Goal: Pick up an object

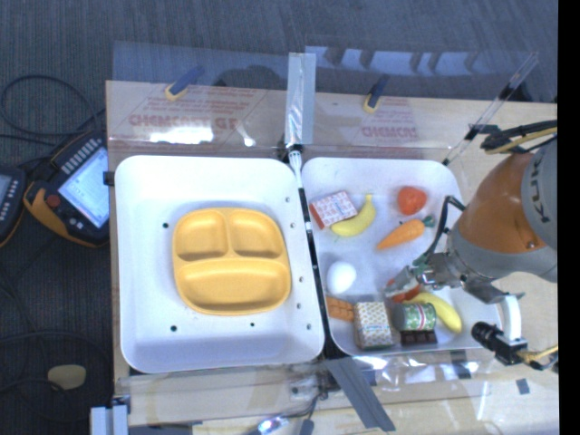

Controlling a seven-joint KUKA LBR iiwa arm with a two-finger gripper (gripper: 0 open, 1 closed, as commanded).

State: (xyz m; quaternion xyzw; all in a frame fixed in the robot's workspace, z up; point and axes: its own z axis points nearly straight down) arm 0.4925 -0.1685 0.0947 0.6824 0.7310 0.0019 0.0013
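Several toys crowd the right bin [317,243]; the gripper [419,277] hangs w/ can [417,316] just below, red piece [405,292] beside. Finger spread: can't tell. Descend straight, centre on one obj.

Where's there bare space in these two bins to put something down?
Left bin: white floor all around the yellow tray, widest at the near corners. Right bin: a small patch between egg, banana and carrot. Its near edge, by the hand, is crowded.

Two bins [136,243], two bananas [355,218], one tray [232,259], carrot [401,234].
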